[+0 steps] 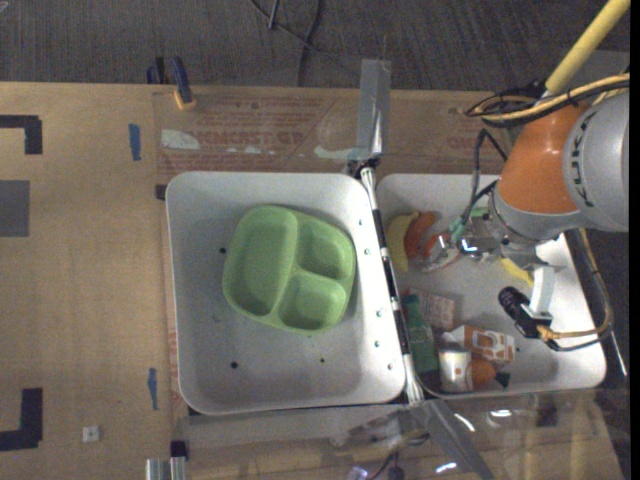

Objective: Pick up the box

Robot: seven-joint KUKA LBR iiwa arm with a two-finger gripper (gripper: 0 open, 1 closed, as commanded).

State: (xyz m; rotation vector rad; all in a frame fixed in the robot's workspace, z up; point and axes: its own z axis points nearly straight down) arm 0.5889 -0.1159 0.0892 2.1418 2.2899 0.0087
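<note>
A small orange and white box (488, 344) lies on its side near the front of the right bin (585, 368). My gripper (444, 252) hangs over the back left part of that bin, well behind the box and apart from it. It is close to a red-orange item (424, 230) and a yellow fruit-like item (400, 240). Nothing shows between its fingers, and the wrist hides part of the bin floor under it.
A dark green narrow pack (416, 334) lies along the right bin's left wall, with a pinkish packet (438, 309) beside it. A white cup (453, 368) and an orange ball (484, 373) sit by the box. The left bin (195, 298) holds a green divided plate (291, 266).
</note>
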